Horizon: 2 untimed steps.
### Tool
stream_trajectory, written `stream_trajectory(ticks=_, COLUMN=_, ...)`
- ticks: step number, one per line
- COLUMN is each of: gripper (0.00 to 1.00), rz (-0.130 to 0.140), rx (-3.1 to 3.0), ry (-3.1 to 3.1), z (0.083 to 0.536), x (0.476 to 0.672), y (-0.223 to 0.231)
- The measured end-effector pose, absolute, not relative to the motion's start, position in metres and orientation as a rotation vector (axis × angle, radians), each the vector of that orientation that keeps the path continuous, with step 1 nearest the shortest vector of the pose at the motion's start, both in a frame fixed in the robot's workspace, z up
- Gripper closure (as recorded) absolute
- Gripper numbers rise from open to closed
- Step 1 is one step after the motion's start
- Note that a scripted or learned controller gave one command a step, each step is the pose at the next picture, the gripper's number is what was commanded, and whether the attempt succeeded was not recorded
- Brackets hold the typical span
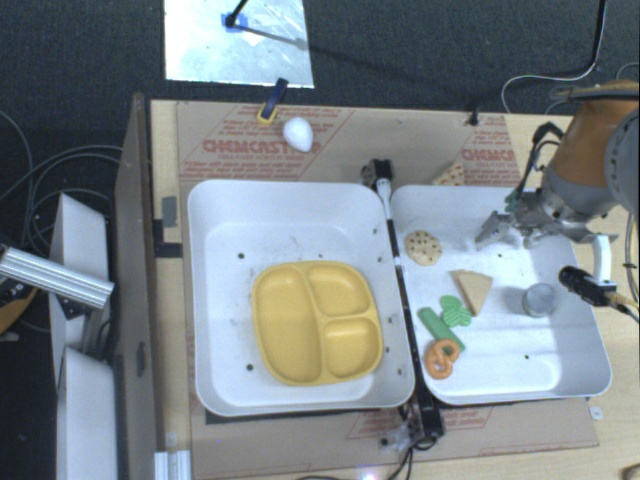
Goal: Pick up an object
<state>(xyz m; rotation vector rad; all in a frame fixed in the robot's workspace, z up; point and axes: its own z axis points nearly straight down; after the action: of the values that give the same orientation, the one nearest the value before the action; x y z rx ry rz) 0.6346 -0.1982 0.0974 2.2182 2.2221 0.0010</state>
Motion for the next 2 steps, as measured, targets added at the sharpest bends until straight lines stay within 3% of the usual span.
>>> stream_trajectory(ticks=1, gripper=0.00, rz=0.000, rx=2.217, ry=2.232, z=0.083, x=0.591, y=-0.141)
stream_trajectory(ticks=2, gripper=0.00, rz=-0.003, rx=2.225, ry=2.220, z=0.088, x=0.543, y=-0.162)
